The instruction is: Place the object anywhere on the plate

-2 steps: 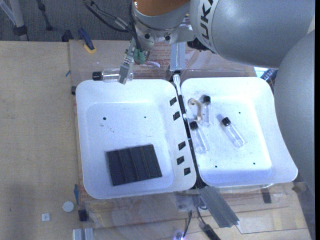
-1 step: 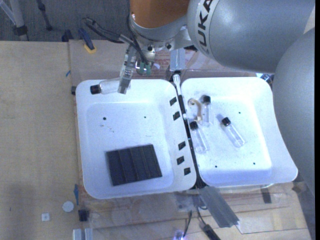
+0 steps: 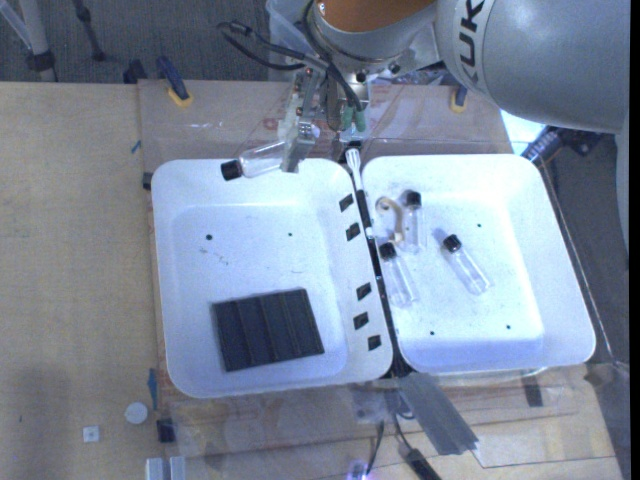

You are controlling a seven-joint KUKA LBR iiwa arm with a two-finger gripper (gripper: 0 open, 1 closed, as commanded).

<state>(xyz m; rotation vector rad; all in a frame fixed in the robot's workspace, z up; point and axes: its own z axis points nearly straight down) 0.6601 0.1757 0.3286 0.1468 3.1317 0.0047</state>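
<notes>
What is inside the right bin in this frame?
The right bin holds three clear vials with dark caps: one lying alone, one near the divider, one beside a tan curved piece. Nothing covers its floor.

— Which one is the object, then?

— The clear vial (image 3: pixel 258 160) with the black cap, up at the far rim of the left bin (image 3: pixel 180 268). It lies nearly level, cap end pointing left, its other end at the pincer (image 3: pixel 300 140), and it looks pinched there between the fingers.

— And the plate?

— That dark, ribbed rectangular slab (image 3: pixel 267 329) lying flat on the floor of the left bin, toward the near side, turned slightly askew. Nothing rests on it.

— How far apart are they?

— Well apart: the vial is at the far edge, the plate close to the near one.
</notes>
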